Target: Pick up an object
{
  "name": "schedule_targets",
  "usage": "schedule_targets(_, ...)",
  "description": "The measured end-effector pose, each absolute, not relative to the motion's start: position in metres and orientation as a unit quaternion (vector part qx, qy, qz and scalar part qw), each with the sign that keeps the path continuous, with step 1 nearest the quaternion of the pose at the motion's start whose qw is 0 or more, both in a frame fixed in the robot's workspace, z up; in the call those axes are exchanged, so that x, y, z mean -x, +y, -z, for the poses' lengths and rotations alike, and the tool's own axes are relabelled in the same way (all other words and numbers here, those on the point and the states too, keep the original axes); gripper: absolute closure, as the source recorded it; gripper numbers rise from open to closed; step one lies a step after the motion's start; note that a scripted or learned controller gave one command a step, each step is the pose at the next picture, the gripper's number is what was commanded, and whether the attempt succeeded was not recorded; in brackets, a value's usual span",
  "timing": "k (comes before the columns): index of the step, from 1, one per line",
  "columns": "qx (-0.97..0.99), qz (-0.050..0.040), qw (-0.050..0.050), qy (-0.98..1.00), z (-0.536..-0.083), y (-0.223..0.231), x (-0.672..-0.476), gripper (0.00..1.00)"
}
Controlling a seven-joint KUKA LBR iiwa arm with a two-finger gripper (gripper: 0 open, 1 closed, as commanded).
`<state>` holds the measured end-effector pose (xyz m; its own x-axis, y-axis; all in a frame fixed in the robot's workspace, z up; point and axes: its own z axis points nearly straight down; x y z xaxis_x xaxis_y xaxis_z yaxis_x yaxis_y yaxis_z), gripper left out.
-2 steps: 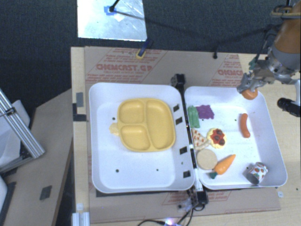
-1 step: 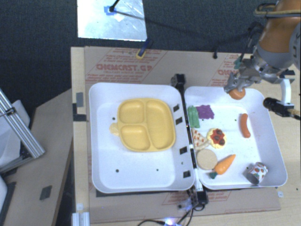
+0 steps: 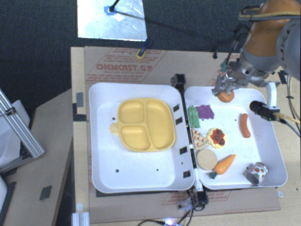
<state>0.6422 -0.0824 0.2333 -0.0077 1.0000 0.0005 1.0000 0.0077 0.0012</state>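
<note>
My gripper (image 3: 225, 89) hangs over the far edge of the right bin (image 3: 273, 147), shut on a small round orange fruit (image 3: 226, 97) that shows between its fingertips. Loose in that bin lie a green piece (image 3: 193, 117), a purple piece (image 3: 204, 111), a red sausage (image 3: 244, 125), a pizza slice (image 3: 199, 139), a small round pizza (image 3: 217, 137), a beige disc (image 3: 206, 159), a carrot (image 3: 224, 164) and a grey-and-brown lump (image 3: 256, 172).
The left bin (image 3: 101, 168) holds a yellow divided plate (image 3: 143, 125). A black part with a cable (image 3: 263, 110) reaches over the right bin's right side. A raised divider (image 3: 186, 135) runs between the bins. A shiny square sheet (image 3: 111, 12) lies beyond the bench.
</note>
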Motion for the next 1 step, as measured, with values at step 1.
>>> schedule_targets(1,-0.704,-0.0008,-0.001,0.710,-0.2186,-0.0283,-0.6319,1.00)
